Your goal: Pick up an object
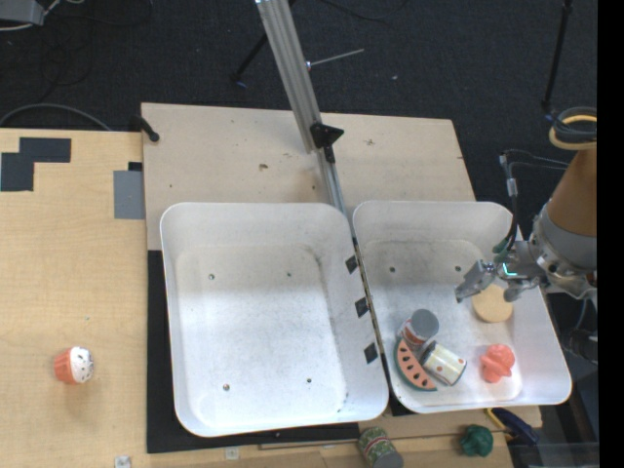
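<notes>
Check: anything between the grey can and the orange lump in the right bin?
Yes. In the camera view a cream cylinder lies between the grey can and the orange lump, then bare bin floor.

white bins (pixel 255 224), cream disc (pixel 492 307), coral-red lump (pixel 498 362), grey-topped can (pixel 422 326)

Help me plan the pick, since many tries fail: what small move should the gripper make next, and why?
Probably a short drop straight down. The gripper hangs in the right bin, just at the upper left edge of the pale tan round piece, with nothing between its fingers. That piece lies apart from the orange-pink lump and the clutter by the divider, so it looks like the easiest target.
</notes>
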`<state>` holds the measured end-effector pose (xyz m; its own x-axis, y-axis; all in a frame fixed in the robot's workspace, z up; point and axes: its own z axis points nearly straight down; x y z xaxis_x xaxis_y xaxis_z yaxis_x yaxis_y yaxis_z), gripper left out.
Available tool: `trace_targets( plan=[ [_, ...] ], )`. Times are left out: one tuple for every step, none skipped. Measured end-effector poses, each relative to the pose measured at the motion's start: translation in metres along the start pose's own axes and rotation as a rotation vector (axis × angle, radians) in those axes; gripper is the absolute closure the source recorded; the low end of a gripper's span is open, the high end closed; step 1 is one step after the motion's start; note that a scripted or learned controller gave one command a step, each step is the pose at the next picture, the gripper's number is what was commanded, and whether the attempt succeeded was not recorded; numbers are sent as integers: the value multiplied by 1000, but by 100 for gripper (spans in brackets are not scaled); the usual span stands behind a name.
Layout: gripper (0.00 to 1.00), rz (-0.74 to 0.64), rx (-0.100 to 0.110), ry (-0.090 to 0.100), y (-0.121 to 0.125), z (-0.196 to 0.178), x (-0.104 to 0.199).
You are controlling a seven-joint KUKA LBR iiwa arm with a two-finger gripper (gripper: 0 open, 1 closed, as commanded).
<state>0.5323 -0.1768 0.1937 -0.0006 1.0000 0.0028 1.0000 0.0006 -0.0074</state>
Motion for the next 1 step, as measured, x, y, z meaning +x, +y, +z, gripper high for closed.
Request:
trace_targets(
  plan=[
    [0,2,-5,-2,1,-2,-1]
  ],
)
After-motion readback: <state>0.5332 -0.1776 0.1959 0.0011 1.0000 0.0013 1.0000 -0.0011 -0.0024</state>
